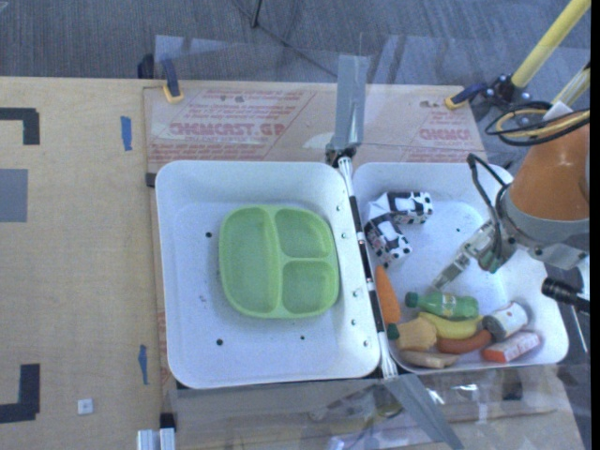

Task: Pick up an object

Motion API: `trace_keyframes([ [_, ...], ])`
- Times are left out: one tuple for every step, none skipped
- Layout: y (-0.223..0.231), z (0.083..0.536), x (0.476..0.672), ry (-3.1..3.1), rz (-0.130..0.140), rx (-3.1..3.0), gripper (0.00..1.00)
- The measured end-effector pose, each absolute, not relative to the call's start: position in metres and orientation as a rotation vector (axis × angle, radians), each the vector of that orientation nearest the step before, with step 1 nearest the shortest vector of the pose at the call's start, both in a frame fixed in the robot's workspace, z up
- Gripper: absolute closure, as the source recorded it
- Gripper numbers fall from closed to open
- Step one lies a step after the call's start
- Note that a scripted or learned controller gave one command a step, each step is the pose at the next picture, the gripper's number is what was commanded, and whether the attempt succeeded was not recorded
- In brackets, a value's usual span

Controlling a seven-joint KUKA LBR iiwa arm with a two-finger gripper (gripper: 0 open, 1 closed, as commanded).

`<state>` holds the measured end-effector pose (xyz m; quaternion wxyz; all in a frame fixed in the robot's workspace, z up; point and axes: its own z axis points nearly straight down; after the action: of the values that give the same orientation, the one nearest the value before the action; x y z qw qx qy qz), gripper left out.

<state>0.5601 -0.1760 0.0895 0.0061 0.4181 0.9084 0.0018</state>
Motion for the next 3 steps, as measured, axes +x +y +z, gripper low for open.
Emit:
trace_keyframes([
  [-0.178, 0.102, 0.563, 2.828, 0.008, 1.307, 1.0],
  [-0.178, 0.102, 0.563, 2.828, 0.008, 1.308, 0.0],
  [-0.22, 0.126, 0.51, 2.895, 0.001, 1.209, 0.0],
])
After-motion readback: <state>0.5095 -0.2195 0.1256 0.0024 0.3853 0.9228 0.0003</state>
